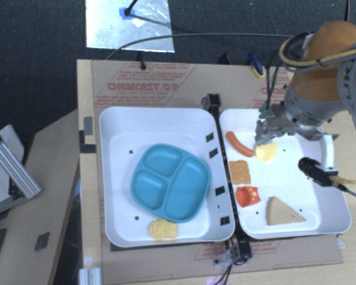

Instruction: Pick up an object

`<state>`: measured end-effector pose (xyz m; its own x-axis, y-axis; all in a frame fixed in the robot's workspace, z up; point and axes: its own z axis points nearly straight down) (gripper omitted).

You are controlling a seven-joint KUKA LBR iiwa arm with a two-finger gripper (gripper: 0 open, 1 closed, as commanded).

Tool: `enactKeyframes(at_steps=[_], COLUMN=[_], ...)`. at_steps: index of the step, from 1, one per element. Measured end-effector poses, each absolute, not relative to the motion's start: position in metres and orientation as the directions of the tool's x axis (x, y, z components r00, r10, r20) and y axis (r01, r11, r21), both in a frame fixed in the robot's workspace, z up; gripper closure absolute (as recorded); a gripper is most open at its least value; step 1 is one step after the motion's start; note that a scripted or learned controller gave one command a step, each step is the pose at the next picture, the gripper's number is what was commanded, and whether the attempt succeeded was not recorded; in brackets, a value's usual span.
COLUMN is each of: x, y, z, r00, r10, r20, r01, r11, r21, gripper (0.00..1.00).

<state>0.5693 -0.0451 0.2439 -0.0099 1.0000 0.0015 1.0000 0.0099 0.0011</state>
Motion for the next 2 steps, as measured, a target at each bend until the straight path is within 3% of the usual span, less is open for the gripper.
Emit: enactKeyframes(at_steps=[2], x=[0.543], y=[0.068], z=[0.230], r00=[-0.010], r10=[1.000], r20=[0.002], r01=[1.000], r11=[0.010], r21=[0.000], gripper=[1.00])
